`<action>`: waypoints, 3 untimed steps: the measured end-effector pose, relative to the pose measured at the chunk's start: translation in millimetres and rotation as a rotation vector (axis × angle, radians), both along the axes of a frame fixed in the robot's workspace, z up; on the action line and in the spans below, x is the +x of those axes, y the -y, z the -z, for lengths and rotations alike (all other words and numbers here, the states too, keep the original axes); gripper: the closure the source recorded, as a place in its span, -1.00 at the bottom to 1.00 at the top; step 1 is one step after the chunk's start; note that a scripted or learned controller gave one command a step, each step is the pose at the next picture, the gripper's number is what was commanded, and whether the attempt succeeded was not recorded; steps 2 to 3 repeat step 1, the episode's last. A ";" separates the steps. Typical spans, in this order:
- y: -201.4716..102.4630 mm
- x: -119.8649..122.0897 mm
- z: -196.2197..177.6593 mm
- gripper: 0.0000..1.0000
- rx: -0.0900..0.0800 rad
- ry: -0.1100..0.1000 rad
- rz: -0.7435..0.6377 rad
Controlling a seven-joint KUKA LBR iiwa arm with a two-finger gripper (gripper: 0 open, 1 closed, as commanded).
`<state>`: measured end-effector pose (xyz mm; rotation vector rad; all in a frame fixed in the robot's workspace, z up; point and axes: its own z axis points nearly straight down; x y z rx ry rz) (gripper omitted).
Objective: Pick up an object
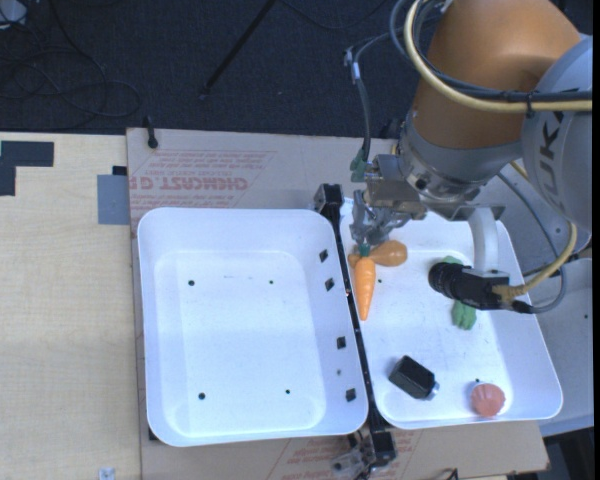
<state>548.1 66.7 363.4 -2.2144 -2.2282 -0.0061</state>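
Note:
My gripper hangs low over the far left corner of the right bin, close to the divider between the bins. Directly under it lies an orange carrot, pointing toward the near side, with its green top right at the gripper's tip. An orange oval piece rests just right of the gripper. Whether the gripper touches the carrot is hidden by the wrist. Further objects in the right bin are a green piece, a black block and a pink-red ball.
The left bin sits beside the right one, with black clips along the shared rim. A black cylinder on the arm partly covers the green piece. The large orange and grey arm body fills the upper right.

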 end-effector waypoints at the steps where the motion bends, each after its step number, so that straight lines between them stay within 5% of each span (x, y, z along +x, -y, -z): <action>1: 10.2 -33.9 49.2 1.00 -0.004 -0.012 0.007; 3: 10.2 -33.9 49.2 1.00 -0.004 -0.012 0.007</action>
